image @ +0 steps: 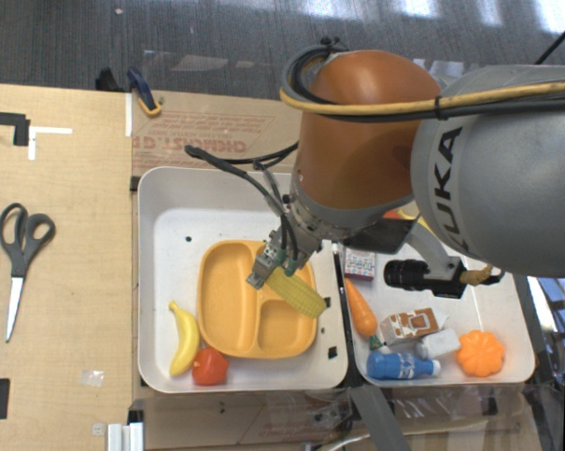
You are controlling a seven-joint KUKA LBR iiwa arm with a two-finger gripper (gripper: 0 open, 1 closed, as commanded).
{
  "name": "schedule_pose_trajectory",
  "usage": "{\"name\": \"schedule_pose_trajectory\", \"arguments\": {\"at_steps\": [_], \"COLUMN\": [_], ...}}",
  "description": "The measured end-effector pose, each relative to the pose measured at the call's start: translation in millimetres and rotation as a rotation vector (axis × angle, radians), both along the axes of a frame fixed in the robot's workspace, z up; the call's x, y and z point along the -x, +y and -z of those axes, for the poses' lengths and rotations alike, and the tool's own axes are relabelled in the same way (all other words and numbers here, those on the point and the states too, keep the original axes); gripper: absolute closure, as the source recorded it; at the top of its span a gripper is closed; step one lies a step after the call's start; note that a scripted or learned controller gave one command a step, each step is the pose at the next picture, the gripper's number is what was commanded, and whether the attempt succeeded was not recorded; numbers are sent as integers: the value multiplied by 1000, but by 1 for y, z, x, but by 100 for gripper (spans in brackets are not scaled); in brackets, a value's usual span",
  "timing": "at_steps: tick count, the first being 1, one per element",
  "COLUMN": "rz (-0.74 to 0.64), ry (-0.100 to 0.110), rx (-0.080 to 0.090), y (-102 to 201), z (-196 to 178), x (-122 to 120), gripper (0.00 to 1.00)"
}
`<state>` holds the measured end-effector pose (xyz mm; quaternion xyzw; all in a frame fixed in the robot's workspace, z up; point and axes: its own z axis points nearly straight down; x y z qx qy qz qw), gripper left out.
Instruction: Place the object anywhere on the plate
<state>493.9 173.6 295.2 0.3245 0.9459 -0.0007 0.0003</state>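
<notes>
Here, gripper (265,269) closed on corn cob (293,291) above yellow divided plate (230,306), near left bin's (158,289) right wall.

The plate (231,302) looks like smooth matt yellow plastic. The corn cob (294,291) has a bumpy, ridged skin. Both bins (159,261) are smooth white plastic with a faint sheen. The bench (53,350) is pale, matt wood. The scissors (19,255) have metal blades and dark plastic handles. The arm's orange band (361,130) is glossy.
</notes>
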Motion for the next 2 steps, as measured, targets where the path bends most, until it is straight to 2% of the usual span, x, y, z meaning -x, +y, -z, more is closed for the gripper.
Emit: {"name": "schedule_pose_trajectory", "arguments": {"at_steps": [1, 2], "rz": [-473, -473], "ry": [-3, -3], "rx": [-1, -1], "y": [15, 14], "z": [-14, -14], "x": [15, 15], "gripper": [100, 0]}}
